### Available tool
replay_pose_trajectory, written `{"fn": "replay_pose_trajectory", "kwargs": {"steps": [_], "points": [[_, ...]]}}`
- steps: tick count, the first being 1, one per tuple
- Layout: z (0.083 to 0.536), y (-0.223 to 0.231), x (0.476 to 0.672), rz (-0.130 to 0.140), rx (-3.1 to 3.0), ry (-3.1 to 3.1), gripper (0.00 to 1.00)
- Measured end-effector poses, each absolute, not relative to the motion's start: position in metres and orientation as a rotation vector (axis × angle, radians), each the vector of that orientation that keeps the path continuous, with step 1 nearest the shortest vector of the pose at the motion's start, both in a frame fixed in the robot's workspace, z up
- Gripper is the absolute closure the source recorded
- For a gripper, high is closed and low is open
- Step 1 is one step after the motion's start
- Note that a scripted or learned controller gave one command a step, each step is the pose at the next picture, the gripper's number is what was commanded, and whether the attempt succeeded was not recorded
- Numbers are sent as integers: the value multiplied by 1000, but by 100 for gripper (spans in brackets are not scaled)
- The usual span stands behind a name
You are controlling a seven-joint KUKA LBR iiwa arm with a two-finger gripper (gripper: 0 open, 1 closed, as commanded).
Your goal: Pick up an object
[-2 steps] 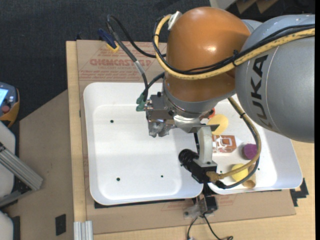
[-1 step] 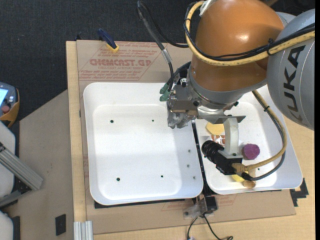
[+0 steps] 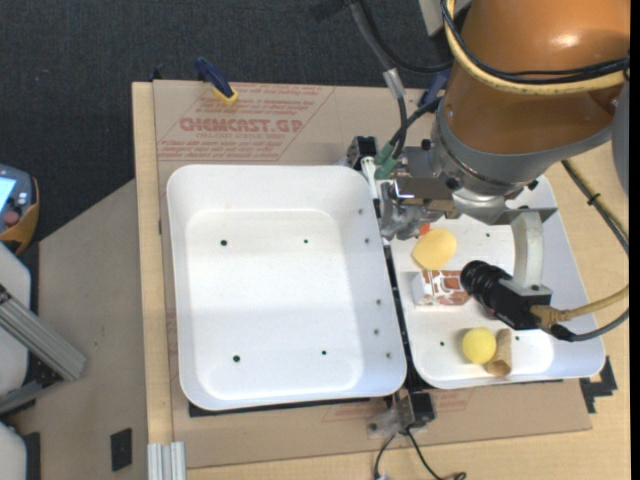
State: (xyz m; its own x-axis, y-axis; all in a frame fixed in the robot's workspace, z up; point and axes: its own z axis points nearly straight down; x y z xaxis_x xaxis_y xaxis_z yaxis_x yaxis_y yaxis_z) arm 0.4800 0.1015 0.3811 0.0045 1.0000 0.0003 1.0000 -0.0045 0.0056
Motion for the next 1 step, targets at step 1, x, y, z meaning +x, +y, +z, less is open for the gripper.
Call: {"fn": "replay_pose_trajectory", "kwargs": {"steps": [1], "points": [[385, 87, 480, 4, 2222, 2217, 100]]}}
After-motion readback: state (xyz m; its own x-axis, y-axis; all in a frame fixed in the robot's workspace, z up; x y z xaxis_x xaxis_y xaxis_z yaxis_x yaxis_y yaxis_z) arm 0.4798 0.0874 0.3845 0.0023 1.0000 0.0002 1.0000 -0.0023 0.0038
